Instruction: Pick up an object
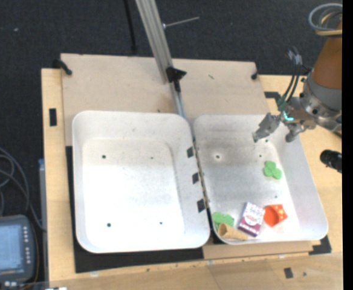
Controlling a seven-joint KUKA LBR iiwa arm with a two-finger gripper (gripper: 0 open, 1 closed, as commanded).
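Observation:
My gripper (279, 130) hangs over the back right part of the right bin (237, 162), its two fingers spread apart with nothing between them. A green toy (272, 170) lies on the bin floor a little in front of the gripper. Along the bin's front edge lie a purple and white packet (251, 219), an orange-red piece (274, 215), a second green piece (222, 219) and a tan cone-like piece (232, 231).
The left bin (134, 180) sits beside the right one, split from it by a ridge with black clips. A slanted metal pole (155, 35) rises from the back of the bench. A grey screen unit (6, 246) stands at the lower left.

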